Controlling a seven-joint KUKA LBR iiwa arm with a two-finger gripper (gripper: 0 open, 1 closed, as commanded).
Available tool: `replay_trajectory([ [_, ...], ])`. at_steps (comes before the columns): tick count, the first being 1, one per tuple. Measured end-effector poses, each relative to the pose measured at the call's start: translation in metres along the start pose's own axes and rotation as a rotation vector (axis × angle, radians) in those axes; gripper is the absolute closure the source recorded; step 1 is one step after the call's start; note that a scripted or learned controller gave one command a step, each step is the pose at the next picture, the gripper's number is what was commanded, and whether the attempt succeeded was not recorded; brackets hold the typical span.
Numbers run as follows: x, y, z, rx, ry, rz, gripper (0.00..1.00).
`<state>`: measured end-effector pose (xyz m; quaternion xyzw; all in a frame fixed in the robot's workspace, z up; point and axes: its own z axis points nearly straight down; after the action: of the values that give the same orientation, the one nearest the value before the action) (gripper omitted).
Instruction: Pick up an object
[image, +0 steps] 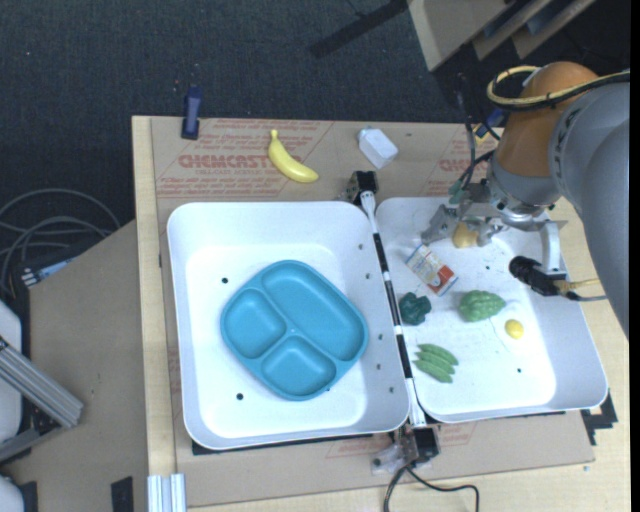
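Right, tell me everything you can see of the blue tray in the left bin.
The blue tray is a rounded plate of what looks like smooth plastic, split by raised ridges into three compartments, one large and two smaller. It lies flat and right side up, turned at an angle, on the floor of the left bin, apart from the walls.

Setting: robotics laboratory test bench. Evidence: industrial grey arm with orange band (530, 110) over a cardboard-topped bench (230, 165); two shallow white bins, left (200, 240) and right (570, 350), clamped side by side; loose cables (40, 235) on dark carpet (100, 60); aluminium framing (35, 385) at lower left; toy banana (290, 160) as test prop.
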<state>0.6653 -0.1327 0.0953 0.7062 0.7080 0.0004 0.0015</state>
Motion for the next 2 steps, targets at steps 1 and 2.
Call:
replay_trajectory([
  [1, -0.047, 0.001, 0.010, 0.000, -0.001, 0.003, 0.00],
  [2, -0.074, 0.001, 0.010, 0.002, 0.002, 0.001, 0.00],
])
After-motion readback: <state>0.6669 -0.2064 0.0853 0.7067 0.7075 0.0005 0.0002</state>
